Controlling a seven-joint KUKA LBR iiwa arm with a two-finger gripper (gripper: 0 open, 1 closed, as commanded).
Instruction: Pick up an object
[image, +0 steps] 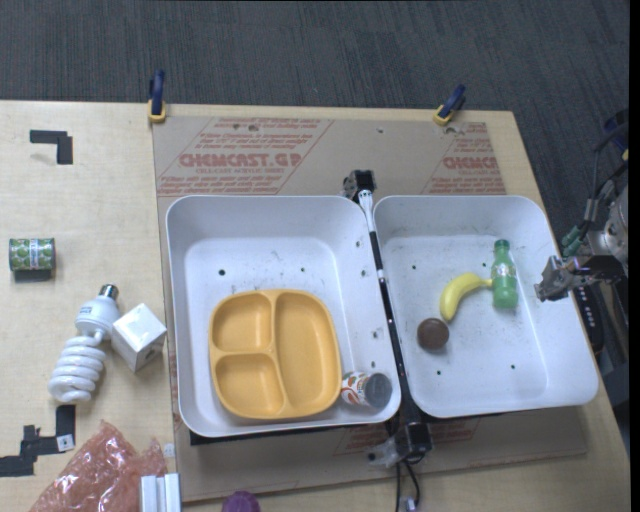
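Where the right bin's (560, 300) right wall meets the bench, we see the gripper (556, 280) poised just outside the rim, the arm reaching in from the right edge of the view. We cannot tell how wide the claw stands, and we see nothing between its tips.

Inside the right bin, toward its back right part, we find a green bottle (504, 275) lying near the right wall, with a yellow banana (460, 293) touching it on the left. A brown ball (433, 334) sits near the bin's middle, just below the banana. In the left bin (190, 300) we see a yellow divided tray (274, 352) toward the front, and a small can (365, 389) on its side in the front right corner.

On the bench's left side we note a spiral light bulb (82, 350), a white cube (138, 336), a green can (32, 255) near the left edge and a red mesh bag (95, 470) at the front. Both bins rest on a brown printed board (250, 150) held by clamps (157, 97) at its back edge.
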